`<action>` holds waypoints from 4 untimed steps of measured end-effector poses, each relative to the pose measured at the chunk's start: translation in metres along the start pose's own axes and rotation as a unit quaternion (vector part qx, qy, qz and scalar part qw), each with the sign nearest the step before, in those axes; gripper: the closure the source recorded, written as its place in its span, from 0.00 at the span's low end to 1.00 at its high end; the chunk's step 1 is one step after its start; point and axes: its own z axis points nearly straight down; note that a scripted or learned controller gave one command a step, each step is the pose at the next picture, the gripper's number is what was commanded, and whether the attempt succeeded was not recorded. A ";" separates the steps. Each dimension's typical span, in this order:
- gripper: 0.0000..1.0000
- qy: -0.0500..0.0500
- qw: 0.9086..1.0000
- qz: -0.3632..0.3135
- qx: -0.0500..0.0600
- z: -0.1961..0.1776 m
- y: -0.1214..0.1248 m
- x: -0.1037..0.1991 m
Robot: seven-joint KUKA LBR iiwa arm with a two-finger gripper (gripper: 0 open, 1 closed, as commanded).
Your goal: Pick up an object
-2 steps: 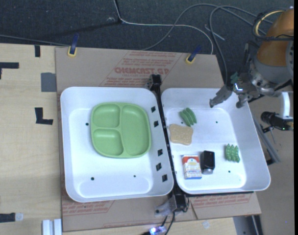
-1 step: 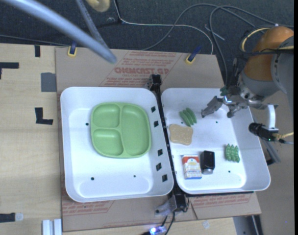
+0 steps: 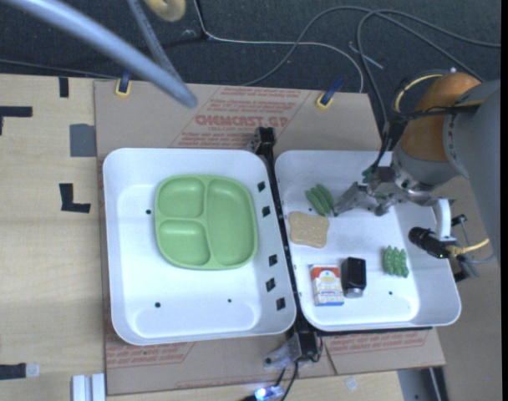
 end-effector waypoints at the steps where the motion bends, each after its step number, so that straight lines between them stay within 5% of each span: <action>1: 0.00 -0.001 1.000 0.000 -0.002 0.003 0.001 0.000; 2: 1.00 -0.002 1.000 -0.001 -0.004 -0.008 0.002 0.000; 4: 1.00 0.000 1.000 0.000 -0.004 -0.094 0.003 0.000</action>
